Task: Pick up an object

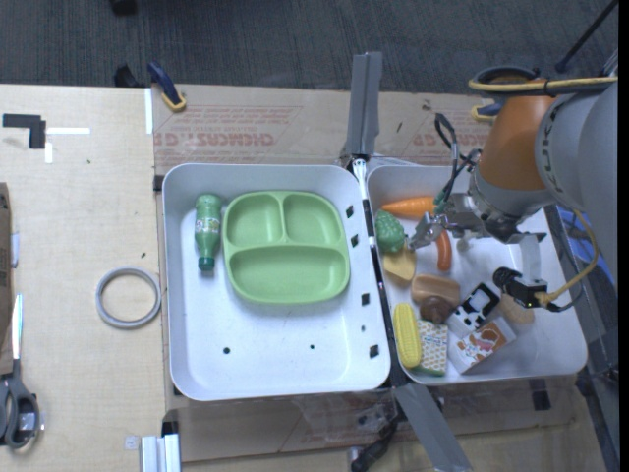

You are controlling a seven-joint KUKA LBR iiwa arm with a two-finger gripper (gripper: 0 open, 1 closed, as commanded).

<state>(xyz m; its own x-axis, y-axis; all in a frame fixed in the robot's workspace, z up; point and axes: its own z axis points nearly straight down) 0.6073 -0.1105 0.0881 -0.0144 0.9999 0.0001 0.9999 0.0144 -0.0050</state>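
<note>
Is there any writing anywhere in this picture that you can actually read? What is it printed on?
Red print on the cardboard sheet behind the bins: upside down and blurred; not readable with any certainty.
Label on the green bottle in the left bin: too small to read.
Printed carton in the right bin: pictures and marks, too blurred to read.
Nothing else carries legible text.

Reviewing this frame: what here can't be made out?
- Gripper: fingers too small and blurred in the camera view to tell open or shut, or whether they touch the carrot.
- Right bin: far corner hidden by the arm.
- Carton: print too small to read.
- Scissors: cut off by the left edge.
</note>
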